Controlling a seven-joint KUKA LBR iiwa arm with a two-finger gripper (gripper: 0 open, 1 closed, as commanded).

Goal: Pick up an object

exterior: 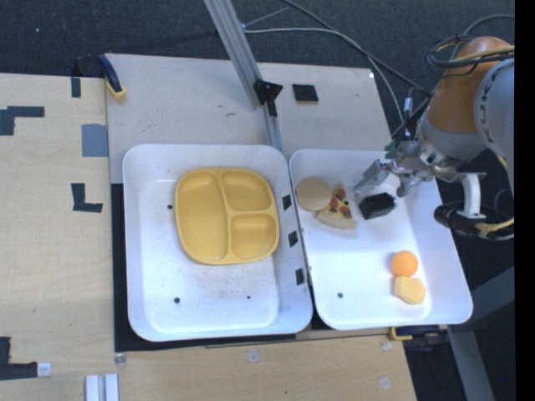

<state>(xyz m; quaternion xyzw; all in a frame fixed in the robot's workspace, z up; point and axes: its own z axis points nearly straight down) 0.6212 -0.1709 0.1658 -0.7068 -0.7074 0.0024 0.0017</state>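
Note:
My gripper (385, 185) hangs over the back part of the right bin (368, 303), open, with nothing between its fingers. Just in front of the fingertips a small black block (376, 205) lies on the bin floor. To its left are a pizza slice (336, 210) and a round tan cookie (314, 194), touching each other. An orange ball (405, 263) and a yellow lump (410, 290) sit close together near the bin's front right.
The left bin (150, 307) holds a yellow divided plate (227, 215). A slanted metal pole (238, 44) rises behind the bins. Cables (464, 220) hang at the arm's right side.

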